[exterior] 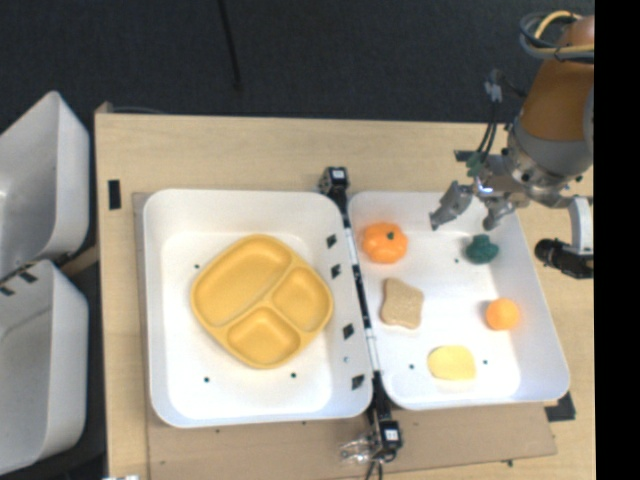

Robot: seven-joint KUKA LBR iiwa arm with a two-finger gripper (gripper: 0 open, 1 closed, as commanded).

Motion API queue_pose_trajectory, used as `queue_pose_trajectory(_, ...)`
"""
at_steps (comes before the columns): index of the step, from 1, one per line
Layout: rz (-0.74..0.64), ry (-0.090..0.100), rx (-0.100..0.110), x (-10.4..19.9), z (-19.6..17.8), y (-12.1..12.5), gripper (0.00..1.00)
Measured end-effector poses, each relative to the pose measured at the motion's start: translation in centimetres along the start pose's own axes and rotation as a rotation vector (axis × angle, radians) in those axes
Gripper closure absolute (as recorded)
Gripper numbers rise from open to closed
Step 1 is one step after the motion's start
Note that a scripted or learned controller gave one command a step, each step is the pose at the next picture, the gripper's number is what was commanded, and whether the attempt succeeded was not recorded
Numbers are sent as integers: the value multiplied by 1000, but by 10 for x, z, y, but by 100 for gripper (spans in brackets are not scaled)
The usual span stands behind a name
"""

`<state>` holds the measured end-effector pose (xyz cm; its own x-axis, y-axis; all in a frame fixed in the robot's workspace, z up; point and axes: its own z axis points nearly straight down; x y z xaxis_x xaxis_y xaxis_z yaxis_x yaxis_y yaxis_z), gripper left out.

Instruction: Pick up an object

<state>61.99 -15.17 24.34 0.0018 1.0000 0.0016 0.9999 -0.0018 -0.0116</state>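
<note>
while the claw point(474, 207) gapes, five items and one tray point(262, 300) sit below.

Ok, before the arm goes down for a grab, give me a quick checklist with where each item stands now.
1. Gripper open: ok, the two fingers are spread apart.
2. Nothing between the fingers already: ok, the gap shows only white bin floor.
3. A target close by: ok, the green toy lies just below the gripper in the right bin.
4. Gripper lined up over the green toy: cannot tell, the slanted view gives no height.
5. Room around the target: ok, the orange pumpkin, bread slice and orange ball all lie apart from it.
</note>
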Motion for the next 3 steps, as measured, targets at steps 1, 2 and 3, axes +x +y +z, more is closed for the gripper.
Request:
queue_pose_trajectory(1,-2,-1,-13,0,-8,2,0)
queue_pose_trajectory(2,1,-4,-8,-6,53,6,0)
queue_pose_trajectory(3,4,-4,-8,-9,114,13,0)
